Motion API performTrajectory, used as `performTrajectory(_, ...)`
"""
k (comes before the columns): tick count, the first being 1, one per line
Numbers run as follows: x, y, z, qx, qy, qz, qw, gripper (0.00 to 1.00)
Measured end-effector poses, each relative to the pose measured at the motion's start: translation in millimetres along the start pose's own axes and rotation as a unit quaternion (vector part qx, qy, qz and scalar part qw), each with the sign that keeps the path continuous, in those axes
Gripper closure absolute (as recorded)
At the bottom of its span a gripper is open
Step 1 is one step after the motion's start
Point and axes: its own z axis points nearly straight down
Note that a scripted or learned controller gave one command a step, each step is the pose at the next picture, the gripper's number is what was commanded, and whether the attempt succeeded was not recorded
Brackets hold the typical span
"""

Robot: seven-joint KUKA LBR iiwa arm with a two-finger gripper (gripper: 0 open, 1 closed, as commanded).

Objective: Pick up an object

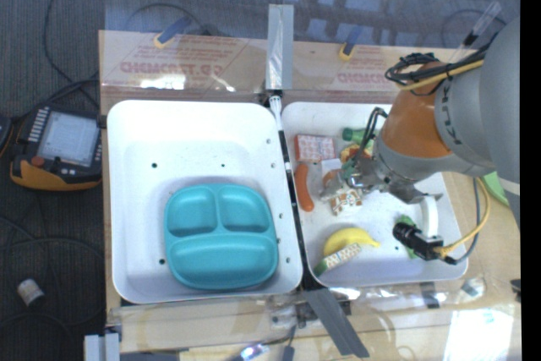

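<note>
Camera view: fingers (353, 174) are lowered into the right bin (448, 262); their opening cannot be told. A small patterned packet (347, 199) is seen just below them, banana (348, 242) further below.

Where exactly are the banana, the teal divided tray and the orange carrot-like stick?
banana (348, 241): camera view, middle of its yellow curve.
teal tray (221, 254): camera view, its large front compartment.
orange stick (304, 188): camera view, mid-length.

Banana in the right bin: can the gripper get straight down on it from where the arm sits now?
Probably yes. The banana lies uncovered near the bin's front wall, nothing on top of it. The gripper is just behind it, over the snack packets. The nearby wall may crowd the approach.
</note>
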Motion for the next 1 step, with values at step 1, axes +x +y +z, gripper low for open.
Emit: performTrajectory(1,-26.0,-8.5,7.4,-0.001,-0.002,-0.114,0.9935,1.00)
